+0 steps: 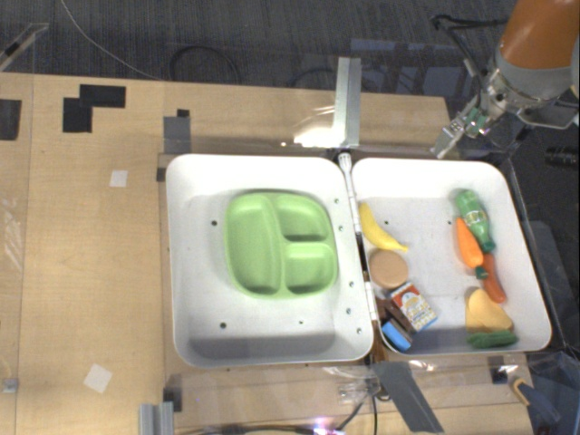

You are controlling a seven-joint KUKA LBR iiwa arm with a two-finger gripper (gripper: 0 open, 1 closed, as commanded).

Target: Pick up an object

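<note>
A: Where does the arm (536,34) stand?

B: High at the far right corner, above the rim of the right bin (426,175). The gripper (464,127) hangs over the bench just outside that bin, touching nothing. Whether its fingers are spread or pressed together, I cannot tell; they are too small and blurred.

A: What can it pick?

B: Everything loose lies in the right bin. The left bin (190,261) bears a green divided tray (279,243), too wide for a pinch, I judge. In the right bin, a banana (381,232) lies near the shared wall, a round brown disc (388,267) below it, then a small printed box (415,306) and a blue piece (396,335) in the near corner. Along the right wall: a green bottle (474,216), a carrot (468,245), a yellow wedge (488,312).

A: Best choice?

B: Probably the banana. White floor lies open to its right, so fingers can drop either side across its narrow width. The corner items crowd the walls, and the bottle touches the carrot.
</note>
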